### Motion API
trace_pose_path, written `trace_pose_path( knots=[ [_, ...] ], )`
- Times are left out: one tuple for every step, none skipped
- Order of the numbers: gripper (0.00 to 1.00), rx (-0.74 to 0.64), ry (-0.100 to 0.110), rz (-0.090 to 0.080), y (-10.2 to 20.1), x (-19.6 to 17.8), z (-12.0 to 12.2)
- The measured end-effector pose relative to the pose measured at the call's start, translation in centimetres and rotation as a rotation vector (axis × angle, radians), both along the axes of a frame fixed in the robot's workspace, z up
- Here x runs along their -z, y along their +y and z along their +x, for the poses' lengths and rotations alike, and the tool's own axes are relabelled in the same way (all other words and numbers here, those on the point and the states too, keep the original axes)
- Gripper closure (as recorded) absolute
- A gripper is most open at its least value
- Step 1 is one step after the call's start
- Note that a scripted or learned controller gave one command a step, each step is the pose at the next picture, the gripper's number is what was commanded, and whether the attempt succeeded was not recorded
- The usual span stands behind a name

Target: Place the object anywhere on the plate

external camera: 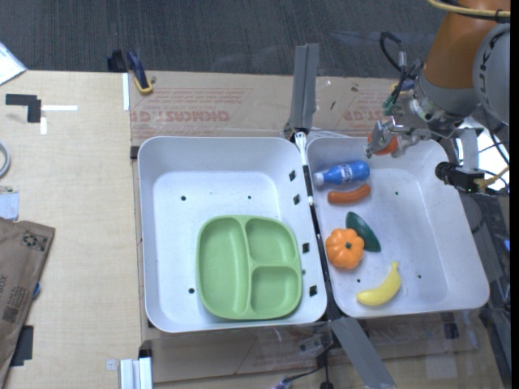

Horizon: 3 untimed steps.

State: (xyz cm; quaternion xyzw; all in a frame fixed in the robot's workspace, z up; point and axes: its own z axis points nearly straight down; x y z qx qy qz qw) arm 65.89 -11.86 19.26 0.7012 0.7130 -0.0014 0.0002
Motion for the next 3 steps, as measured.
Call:
trace_pose_path(
  knots=[
    [1.00,-0.253,0.000,0.002,8.1,0.1,-3.4],
    [1.00,-0.277,0.001,0.002,15.6,0.0,-7.2],
    [1.00,-0.417,0.003,0.006,27.9,7.4,-11.5]
  ],
)
